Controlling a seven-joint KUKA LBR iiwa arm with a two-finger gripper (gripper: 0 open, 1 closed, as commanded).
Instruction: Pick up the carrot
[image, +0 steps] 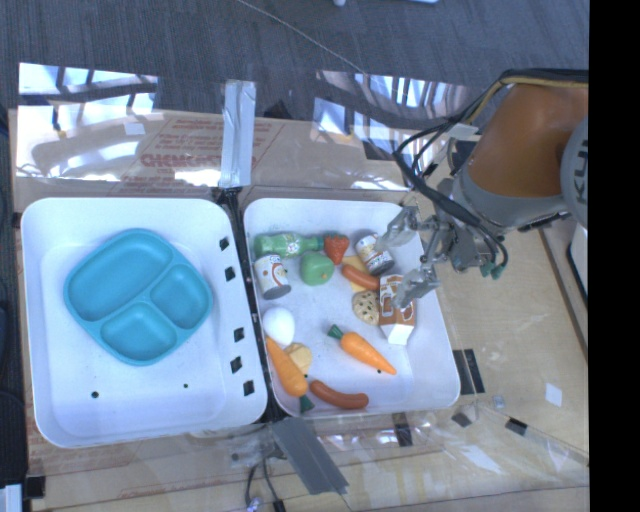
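Carrot lies diagonal, green top upper-left, tip lower-right.

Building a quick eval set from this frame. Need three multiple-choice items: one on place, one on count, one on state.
1. Where does the blue three-compartment plastic tray lie?
A. in the left white bin
B. in the right white bin
C. on the cardboard behind the bins

2. How many orange carrots with green tops lie in the right white bin?
A. none
B. two
C. four

3. What is the state of the two-finger gripper of the grey arm?
A. gripping a carrot
B. above the right bin's right side, holding nothing
C. resting on the blue tray

Key: 1 A, the tray sits in the left white bin. 2 B, one carrot lies mid-bin, another by the left wall. 3 B, the open fingers have no object between them.
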